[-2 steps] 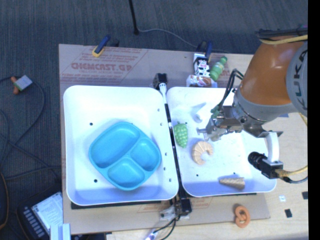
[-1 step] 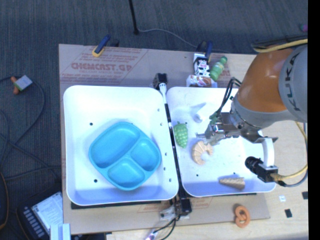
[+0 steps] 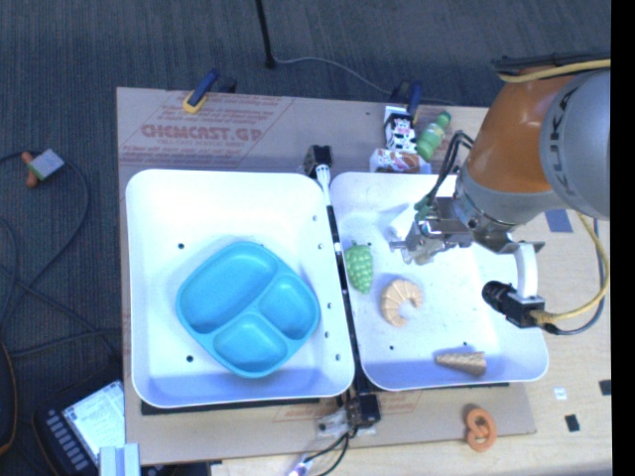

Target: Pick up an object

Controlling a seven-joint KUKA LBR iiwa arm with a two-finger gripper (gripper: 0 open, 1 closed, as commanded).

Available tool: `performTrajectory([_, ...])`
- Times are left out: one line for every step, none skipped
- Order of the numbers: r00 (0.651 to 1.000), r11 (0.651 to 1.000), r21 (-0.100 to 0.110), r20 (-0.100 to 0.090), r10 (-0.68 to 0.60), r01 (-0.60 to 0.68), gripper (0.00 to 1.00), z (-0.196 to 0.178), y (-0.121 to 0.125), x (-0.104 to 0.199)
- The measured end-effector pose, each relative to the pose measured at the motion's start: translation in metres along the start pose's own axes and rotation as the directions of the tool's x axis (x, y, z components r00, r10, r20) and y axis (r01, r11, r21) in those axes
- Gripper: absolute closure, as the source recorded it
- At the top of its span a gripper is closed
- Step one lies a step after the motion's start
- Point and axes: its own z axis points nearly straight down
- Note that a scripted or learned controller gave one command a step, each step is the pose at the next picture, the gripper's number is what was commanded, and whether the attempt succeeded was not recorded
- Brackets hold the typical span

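- The claw (image 3: 422,241) hangs low over the right bin (image 3: 516,365), toward its far left part, with the grey arm and its orange band reaching in from the right.
- From where I stand I cannot tell how the claw is set; the metal parts blur together against the white floor, and I see nothing caught in it.
- So I judge the pick not yet made: every candidate lies loose on the bin floor.
- The closest ones are a green bumpy toy (image 3: 358,267) by the bin's left wall and a tan croissant-shaped piece (image 3: 401,300) just near of the claw.
- A cone-shaped brown piece (image 3: 461,362) lies nearer still, by the near rim, well apart from the claw.
- What is left, I think: come down on one piece, close on it, and lift it clear.
- The left bin (image 3: 149,266) holds a blue divided plate (image 3: 248,307).
- On the desk (image 3: 198,132) beyond the bins stand some small packets (image 3: 407,142), and an orange ring (image 3: 479,427) lies on the near side.
- The green toy sits tight to the wall between the bins, which may crowd a grasp there; the croissant has open floor around it.
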Motion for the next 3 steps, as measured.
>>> performTrajectory([1.000,1.000,-0.003,0.001,0.000,0.000,1.00,-0.017,0.107,0.020])
performTrajectory([1.000,1.000,-0.001,0.001,0.001,-0.001,1.00,-0.036,0.013,0.040])
performTrajectory([1.000,1.000,0.000,0.000,0.001,-0.001,1.00,-0.038,-0.061,0.068])
